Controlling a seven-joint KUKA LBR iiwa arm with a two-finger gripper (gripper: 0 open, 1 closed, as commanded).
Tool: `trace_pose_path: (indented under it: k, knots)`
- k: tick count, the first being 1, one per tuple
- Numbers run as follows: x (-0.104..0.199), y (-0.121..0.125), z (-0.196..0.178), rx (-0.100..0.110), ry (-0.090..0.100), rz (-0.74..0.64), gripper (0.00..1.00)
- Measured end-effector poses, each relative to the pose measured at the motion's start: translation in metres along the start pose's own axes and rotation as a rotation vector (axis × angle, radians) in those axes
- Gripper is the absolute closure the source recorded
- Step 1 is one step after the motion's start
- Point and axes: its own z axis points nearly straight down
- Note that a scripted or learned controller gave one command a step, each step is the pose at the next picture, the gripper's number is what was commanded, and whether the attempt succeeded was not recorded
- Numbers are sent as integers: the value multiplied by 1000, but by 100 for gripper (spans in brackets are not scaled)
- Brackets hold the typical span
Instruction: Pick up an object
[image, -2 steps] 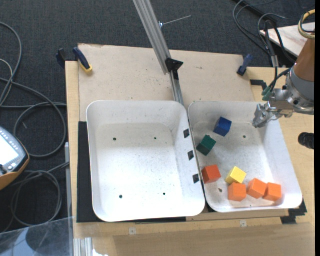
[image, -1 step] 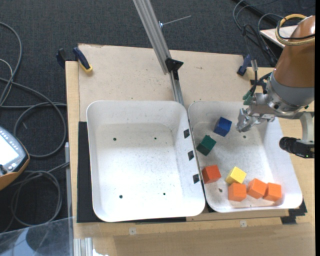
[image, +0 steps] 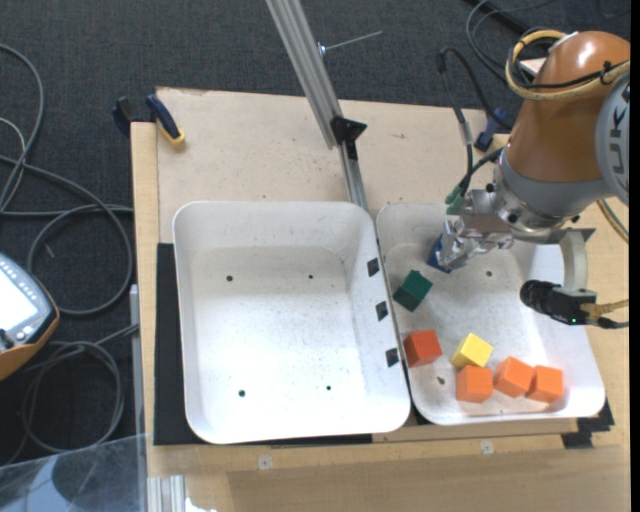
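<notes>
Two white bins sit side by side on the counter. The hand is low in the right bin, pinching a small blue block between its fingers. Just below the hand lies a green block. Farther below lie four orange blocks and one yellow block.

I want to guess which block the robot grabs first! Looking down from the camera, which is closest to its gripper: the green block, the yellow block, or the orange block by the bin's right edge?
1. Green block: closest, just below-left of the gripper.
2. Yellow block: farther, toward the front of the right bin.
3. Rightmost orange block: farthest, in the front right corner.
</notes>
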Motion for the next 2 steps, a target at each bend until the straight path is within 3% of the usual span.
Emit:
trace_pose_path:
  k: [1, 2]
  knots:
    - [55, -8, 18, 2, 0, 0, 100]
    - [113, -16, 13, -1, 0, -1, 100]
